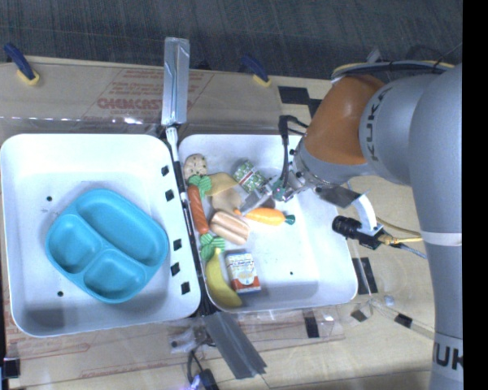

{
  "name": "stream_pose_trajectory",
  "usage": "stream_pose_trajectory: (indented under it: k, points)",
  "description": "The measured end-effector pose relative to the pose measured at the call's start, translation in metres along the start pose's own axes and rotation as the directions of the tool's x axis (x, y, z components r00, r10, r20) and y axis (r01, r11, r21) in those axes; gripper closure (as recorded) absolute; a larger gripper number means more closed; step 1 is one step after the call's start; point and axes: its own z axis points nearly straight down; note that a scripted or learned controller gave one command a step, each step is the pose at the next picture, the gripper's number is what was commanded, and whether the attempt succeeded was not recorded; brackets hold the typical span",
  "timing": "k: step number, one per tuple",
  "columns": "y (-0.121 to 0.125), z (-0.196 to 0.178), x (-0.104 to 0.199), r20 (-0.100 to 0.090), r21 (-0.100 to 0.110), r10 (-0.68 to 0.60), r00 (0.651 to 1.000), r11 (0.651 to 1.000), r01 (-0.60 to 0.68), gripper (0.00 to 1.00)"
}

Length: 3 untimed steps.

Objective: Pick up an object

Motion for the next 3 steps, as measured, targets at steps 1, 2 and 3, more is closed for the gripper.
stream_pose_trajectory:
  k: [1,2,3]
  points:
    - [-0.01,0.006,0.001,0.003,-0.007,0.242,0.97,0.97,-0.242,0.0]
    - [-0.01,0.006,0.0,0.005,-0.006,0.14,0.99,0.99,-0.14,0.0]
    - [0.012,0.007,-0.014,0.002,-0.006,0.288,0.958,0.958,-0.288,0.0]
